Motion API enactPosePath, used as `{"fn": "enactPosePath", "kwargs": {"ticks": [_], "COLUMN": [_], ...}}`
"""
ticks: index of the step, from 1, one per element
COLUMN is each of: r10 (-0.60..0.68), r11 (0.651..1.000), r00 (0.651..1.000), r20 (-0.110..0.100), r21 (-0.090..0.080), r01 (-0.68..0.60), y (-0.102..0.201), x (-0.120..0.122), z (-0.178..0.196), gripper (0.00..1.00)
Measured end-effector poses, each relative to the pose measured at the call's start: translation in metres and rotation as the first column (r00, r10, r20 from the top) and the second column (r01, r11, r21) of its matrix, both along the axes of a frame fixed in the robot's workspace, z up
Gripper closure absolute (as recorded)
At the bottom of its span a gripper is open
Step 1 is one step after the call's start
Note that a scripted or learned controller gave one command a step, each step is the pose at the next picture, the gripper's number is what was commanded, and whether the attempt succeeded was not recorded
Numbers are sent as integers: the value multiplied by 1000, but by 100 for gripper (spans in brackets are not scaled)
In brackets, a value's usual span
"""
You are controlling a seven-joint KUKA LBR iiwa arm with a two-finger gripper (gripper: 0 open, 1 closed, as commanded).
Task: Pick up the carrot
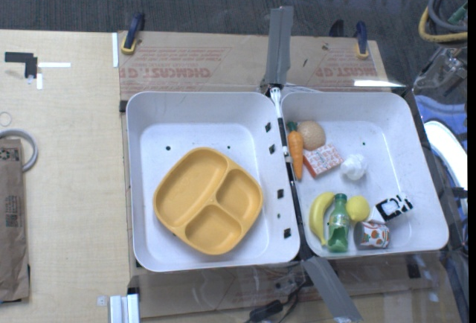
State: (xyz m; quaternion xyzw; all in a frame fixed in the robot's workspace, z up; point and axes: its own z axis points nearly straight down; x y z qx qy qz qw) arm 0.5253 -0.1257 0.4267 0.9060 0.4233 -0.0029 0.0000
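Observation:
The carrot (pixel 296 152), orange with a small green top, lies lengthwise along the left wall of the right bin (pixel 416 137), near its far end. It rests beside a tan potato-like ball (pixel 311 134) and a red-and-white box (pixel 323 161).
The left bin (pixel 149 128) holds a yellow divided plate (pixel 208 199). In the right bin lie a white crumpled item (pixel 355 166), a banana (pixel 320 214), a green bottle (pixel 338 223), a lemon (pixel 358 208), a small can (pixel 372 235) and a black-and-white piece (pixel 393 207).

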Motion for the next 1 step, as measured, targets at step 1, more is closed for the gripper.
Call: {"fn": "enactPosePath", "kwargs": {"ticks": [1], "r10": [-176], "r11": [984], "r00": [984], "r20": [-2], "r21": [-1], "r01": [176], "y": [23], "x": [-24], "z": [-44], "gripper": [0]}}
